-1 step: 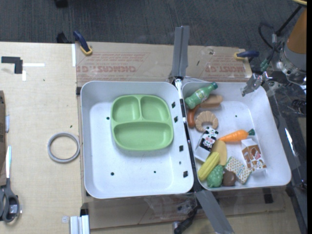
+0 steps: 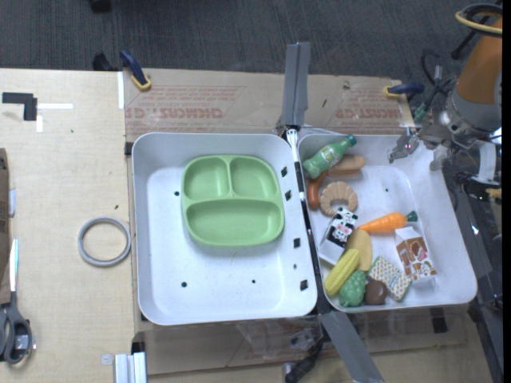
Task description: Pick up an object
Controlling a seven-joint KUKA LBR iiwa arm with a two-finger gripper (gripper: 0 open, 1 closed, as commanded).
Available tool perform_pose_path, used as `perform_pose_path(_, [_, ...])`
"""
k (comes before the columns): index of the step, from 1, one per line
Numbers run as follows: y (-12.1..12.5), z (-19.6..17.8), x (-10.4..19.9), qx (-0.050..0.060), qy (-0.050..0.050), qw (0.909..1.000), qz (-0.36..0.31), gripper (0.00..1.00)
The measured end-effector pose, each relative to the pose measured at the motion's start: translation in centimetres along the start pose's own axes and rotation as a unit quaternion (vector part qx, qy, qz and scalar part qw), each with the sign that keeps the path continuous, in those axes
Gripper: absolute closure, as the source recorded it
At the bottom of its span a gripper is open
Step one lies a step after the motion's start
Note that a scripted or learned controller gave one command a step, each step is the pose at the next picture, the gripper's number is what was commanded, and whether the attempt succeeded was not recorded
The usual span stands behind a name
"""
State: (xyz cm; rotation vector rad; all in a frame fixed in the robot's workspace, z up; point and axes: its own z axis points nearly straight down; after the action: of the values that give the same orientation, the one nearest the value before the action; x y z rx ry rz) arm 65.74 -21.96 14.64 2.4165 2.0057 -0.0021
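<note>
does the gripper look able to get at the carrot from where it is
Probably yes: the carrot lies on top in the right bin, open space above it, and the gripper sits at that bin's far corner.

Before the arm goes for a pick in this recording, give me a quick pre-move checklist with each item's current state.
1. Claw free of any object: ok, nothing seen between its tips.
2. Claw above the right bin: ok, at its upper right corner.
3. Targets available: ok, carrot, green bottle, corn cob and other toy foods lie there.
4. Isolated target: ok, carrot has bare floor above it.
5. Finger opening: cannot tell.
6. Green divided plate in left bin, out of the path: ok.
</note>
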Motion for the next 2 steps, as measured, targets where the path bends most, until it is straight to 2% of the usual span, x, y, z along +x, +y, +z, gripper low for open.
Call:
perform_pose_path(1, [-10.39,5.02,4.08,0.002,0.001,0.9995,0.032,0.00])
perform_pose_path(2, [-10.38,4.12,3.99,0.002,0.001,0.9994,0.034,1.00])
